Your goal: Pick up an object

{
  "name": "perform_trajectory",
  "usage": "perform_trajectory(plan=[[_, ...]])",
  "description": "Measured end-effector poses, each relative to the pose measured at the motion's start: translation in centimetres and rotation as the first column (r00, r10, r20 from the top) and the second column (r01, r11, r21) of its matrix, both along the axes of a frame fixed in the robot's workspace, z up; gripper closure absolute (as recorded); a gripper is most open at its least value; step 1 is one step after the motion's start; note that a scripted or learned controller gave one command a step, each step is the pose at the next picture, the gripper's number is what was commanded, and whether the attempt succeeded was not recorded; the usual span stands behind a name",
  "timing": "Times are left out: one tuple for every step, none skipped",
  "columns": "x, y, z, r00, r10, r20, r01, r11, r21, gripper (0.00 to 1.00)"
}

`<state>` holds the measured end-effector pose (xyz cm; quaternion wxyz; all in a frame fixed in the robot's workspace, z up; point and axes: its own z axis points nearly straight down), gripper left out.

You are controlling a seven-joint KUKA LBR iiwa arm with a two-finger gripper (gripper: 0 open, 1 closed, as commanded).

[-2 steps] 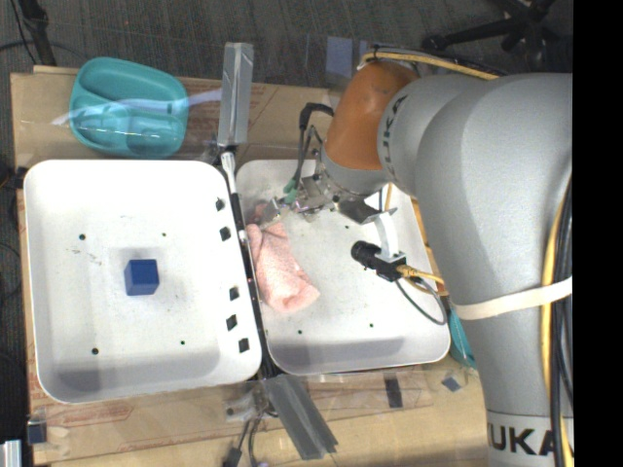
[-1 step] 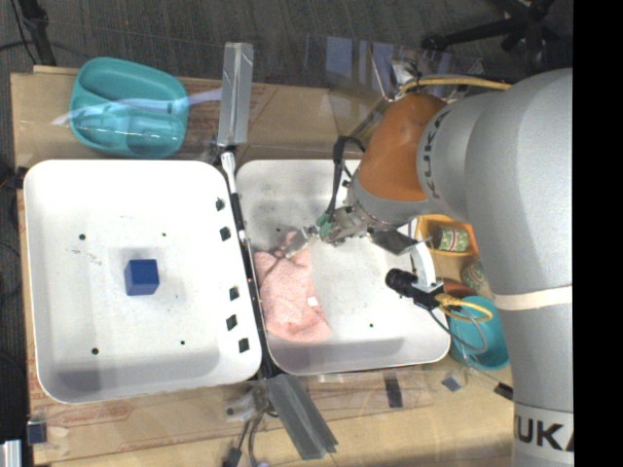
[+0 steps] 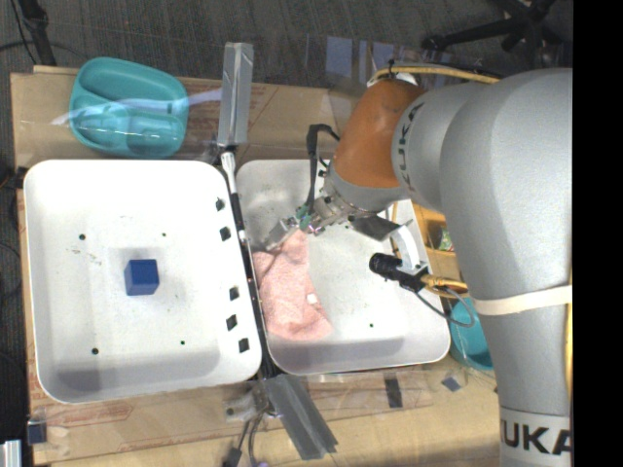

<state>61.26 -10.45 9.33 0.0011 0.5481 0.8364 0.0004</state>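
Note:
A small blue cube (image 3: 142,276) lies in the left bin (image 3: 58,193), a little left of its middle. A pink cloth (image 3: 290,290) is crumpled along the left side of the right bin (image 3: 389,343). My gripper (image 3: 296,224) hangs low over the right bin's upper left part, just above the top edge of the pink cloth. The grey arm with its orange band reaches in from the right and covers the bin's far right corner. I see nothing held.
A teal plastic scoop-like container (image 3: 127,107) sits on the bench beyond the left bin. A metal divider with black clips (image 3: 234,251) runs between the two bins. Another teal item (image 3: 469,331) peeks out at the right bin's right edge.

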Motion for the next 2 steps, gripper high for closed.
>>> perform_trajectory(plan=[[0.1, 0.0, 1.1, 1.000, 0.003, 0.002, -0.003, 1.000, -0.001, 1.00], [3.3, 7.0, 10.0, 0.997, -0.080, -0.002, 0.080, 0.997, 0.001, 1.00]])
